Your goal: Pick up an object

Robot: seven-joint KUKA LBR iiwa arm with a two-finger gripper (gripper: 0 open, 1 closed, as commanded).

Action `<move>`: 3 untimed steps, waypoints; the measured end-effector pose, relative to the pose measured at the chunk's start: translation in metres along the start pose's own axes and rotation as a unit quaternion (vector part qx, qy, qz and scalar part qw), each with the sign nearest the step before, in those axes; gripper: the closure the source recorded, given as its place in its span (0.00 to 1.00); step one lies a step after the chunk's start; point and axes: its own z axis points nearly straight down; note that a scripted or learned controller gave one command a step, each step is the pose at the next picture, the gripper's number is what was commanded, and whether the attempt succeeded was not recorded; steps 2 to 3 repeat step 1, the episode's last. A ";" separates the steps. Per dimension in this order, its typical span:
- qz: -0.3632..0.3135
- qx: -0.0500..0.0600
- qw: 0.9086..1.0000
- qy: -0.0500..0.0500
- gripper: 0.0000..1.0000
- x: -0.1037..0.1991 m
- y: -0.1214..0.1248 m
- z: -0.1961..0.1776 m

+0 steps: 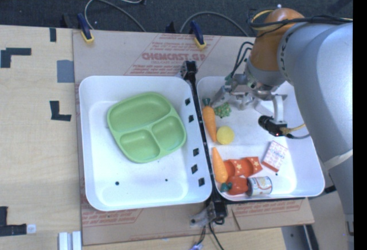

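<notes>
Right bin, right of centre: one carrot with green top along the left wall; a second carrot below it; yellow lemon between them; red item; small can lying at the lower edge; red-and-white packet.

Hand: at the bin's upper part, just above the first carrot's green top; whether apart or together, cannot tell.

Left bin: green divided plate.

Desk: pale wood, black tape marks, brown cardboard under the bins, printed "CHEMCAST" in red; two blue clamps, cables behind.
</notes>
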 end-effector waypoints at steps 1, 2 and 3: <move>-0.001 0.000 1.000 0.002 1.00 0.002 0.001 -0.010; -0.001 0.000 1.000 0.002 1.00 0.002 0.001 -0.010; -0.001 0.000 1.000 0.002 1.00 0.002 0.001 -0.010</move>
